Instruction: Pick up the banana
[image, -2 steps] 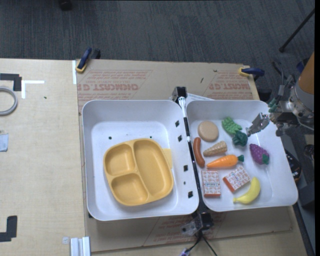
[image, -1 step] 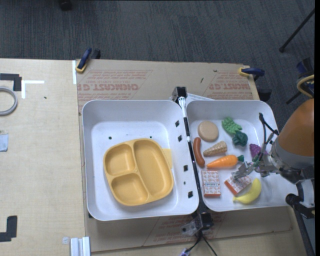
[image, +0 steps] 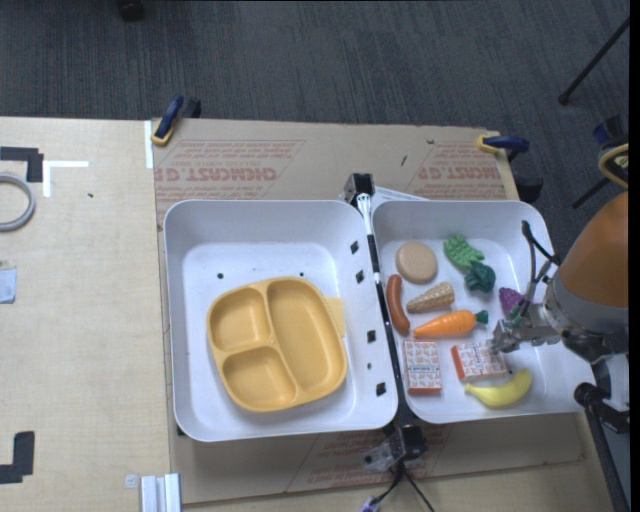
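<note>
The banana (image: 502, 389) lay at the lower right of the frame, in the right bin (image: 545, 405), touching a small red-and-white packet (image: 478, 361). The gripper (image: 508, 335) hung just above it, over the packet's upper edge; whether the jaws were released or clenched could not be told. A descent there might catch the packet, or nudge the curved fruit against the bin's wall.

Yellow banana (image: 501, 390), flat, right bin's front

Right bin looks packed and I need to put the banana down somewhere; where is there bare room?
Left bin: bare floor behind the yellow tray, toward the far wall. Right bin is crowded; the banana lies by the gripper, near the carrot.
</note>
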